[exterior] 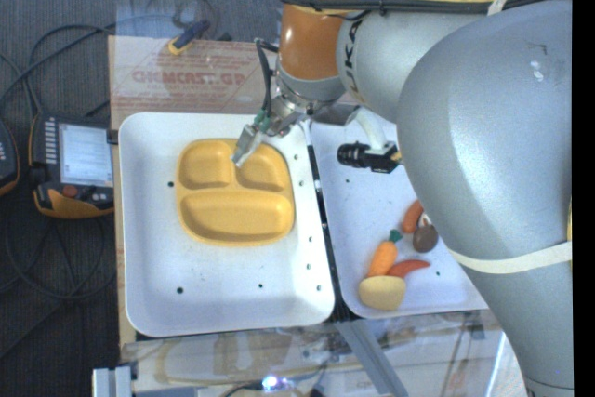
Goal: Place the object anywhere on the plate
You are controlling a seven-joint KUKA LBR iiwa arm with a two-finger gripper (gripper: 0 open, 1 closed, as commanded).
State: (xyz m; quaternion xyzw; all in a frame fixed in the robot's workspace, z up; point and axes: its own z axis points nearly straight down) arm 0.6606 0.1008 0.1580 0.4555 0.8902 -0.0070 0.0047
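Note:
A yellow divided plate [232,214] lies in the left white bin [153,297]. My gripper [245,148] hangs over the plate's upper right compartment, near its back rim, tilted down to the left. I see nothing held at its tip. In the right bin [349,218], toward its front, lie an orange carrot [381,258], a red pepper [410,268], a pale yellow rounded piece [382,293], a brown piece [425,238] and a small orange piece [412,217]. The arm hides the rest of that bin.
The ridge between the two bins [319,218] runs just right of the plate. A cardboard sheet [186,84] lies behind the left bin. A handheld control unit [74,165] and cables sit on the floor to the left.

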